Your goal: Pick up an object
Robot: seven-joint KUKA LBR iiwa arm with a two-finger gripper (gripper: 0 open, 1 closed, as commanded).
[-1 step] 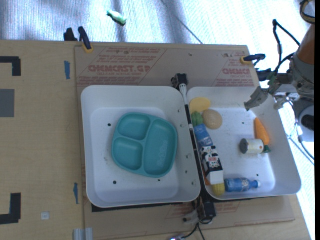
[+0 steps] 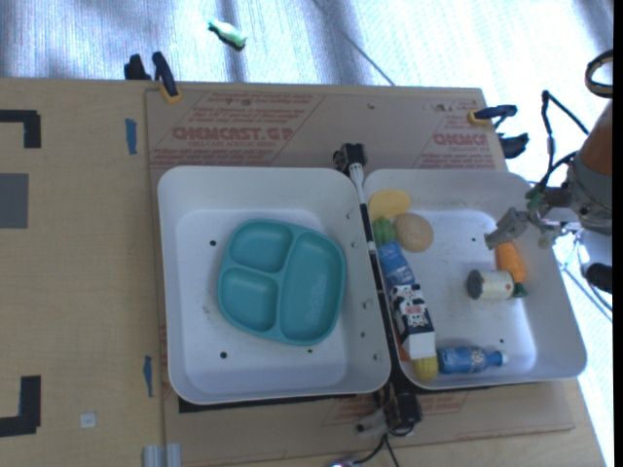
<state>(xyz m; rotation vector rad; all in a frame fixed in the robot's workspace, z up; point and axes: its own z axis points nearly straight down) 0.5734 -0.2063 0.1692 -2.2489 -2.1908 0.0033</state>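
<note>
The right bin (image 2: 560, 343), a shallow white plastic tray with rounded corners, serves as the landmark. The gripper (image 2: 513, 227) hangs over its far right part, grey and angular, just above the orange carrot-shaped toy (image 2: 510, 260); whether its fingers are spread or closed cannot be told, and nothing is seen between them. Just inward of the carrot lies a short cream cylinder with a dark end cap (image 2: 490, 284). Along the bin's left wall a row of things crowds together: a flat yellow piece (image 2: 389, 202) at the far corner, a smooth tan egg-like lump (image 2: 414, 232) beside it, a small green piece (image 2: 383, 230), a blue-labelled packet (image 2: 394, 263), and a black-and-white cow-patterned carton (image 2: 414, 314). A glossy blue bottle (image 2: 470, 360) lies on its side by the near wall. Left of the bin, the neighbouring bin (image 2: 180, 290) holds a teal divided plate (image 2: 282, 281).
</note>
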